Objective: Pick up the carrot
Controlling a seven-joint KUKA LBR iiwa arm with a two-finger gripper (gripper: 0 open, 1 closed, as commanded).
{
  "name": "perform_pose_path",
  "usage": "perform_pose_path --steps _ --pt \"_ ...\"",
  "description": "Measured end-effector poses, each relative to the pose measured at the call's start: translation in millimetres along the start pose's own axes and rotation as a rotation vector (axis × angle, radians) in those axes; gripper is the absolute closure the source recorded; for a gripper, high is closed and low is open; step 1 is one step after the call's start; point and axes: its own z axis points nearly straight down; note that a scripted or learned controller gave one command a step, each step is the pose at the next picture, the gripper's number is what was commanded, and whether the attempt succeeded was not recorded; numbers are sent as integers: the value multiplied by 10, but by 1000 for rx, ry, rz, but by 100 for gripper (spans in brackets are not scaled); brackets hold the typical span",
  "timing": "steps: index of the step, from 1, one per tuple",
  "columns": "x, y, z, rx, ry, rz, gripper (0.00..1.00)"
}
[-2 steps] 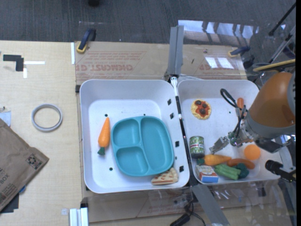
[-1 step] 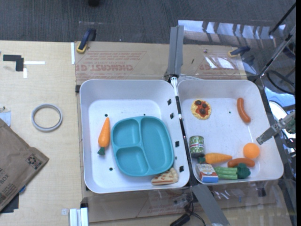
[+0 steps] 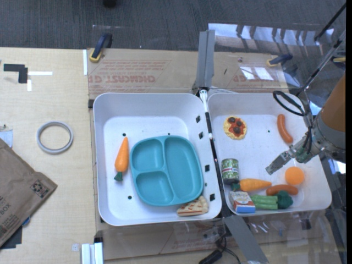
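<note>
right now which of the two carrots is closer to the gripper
The carrot in the right bin, lying sideways beside the green can, is closer to the gripper. The other carrot lies in the left bin, left of the teal plate.

The pale wooden table (image 3: 49, 92) carries two white bins side by side, the left bin (image 3: 107, 153) and the right bin (image 3: 220, 100), a tape ring (image 3: 55, 137), a brown paper bag (image 3: 19, 188) and flattened cardboard (image 3: 140, 70).

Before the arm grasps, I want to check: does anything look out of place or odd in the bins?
Nothing is spilled or damaged. One oddity: there are two carrots, one in the left bin beside the teal tray, one in the right bin.
</note>
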Motion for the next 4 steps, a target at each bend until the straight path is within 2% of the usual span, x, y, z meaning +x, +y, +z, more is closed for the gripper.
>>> perform_pose_path --steps 1,2,3,4 --pt "258 442 839 -4 -11 -206 0" --pt "336 108 1006 -5 -4 -315 0" --pt "334 112 923 -5 -4 -311 100" --pt "8 -85 1024 -2 -2 -457 100"
